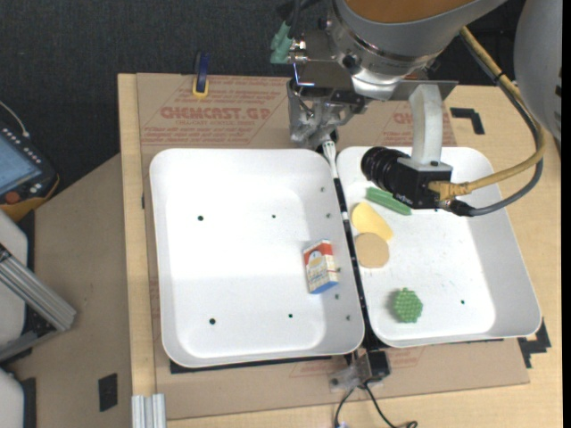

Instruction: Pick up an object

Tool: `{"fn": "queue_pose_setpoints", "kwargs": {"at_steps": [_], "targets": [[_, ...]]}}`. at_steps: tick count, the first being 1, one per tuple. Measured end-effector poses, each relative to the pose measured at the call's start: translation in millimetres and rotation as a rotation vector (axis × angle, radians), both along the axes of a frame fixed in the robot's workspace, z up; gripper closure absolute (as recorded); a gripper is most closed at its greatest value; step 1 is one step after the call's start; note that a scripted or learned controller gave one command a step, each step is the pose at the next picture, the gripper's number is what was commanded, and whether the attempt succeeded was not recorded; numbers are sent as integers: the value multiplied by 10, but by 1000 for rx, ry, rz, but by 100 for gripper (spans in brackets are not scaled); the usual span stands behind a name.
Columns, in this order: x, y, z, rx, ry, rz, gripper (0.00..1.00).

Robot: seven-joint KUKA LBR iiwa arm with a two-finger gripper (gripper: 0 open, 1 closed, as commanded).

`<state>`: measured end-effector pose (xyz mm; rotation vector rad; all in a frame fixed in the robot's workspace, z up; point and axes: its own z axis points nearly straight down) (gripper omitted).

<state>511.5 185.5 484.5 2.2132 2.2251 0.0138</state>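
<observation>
My gripper (312, 127) hangs over the back edge of the bench, just behind the seam where the two bins meet, with nothing visibly in it. A small red, white and blue carton (321, 267) lies in the left bin (223, 239) near its right wall. The right bin (473, 266) holds a yellow wedge-like piece (371, 222), a tan round piece (373, 253) touching it, a flat green strip (389, 201) and a green bumpy ball (407, 306). All of these sit well in front of the gripper.
A black cylindrical device (399, 175) on a grey bracket, with a yellow hose (500, 175), hangs from the arm over the back of the right bin. A blue and yellow clamp (202, 74) sits at the back of the cardboard sheet.
</observation>
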Motion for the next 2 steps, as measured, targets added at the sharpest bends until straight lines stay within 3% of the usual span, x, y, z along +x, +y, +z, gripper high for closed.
{"fn": "queue_pose_setpoints", "kwargs": {"at_steps": [1,2], "targets": [[369,254,280,-2,1,-2,100],[-62,400,526,-1,4,-1,100]]}}
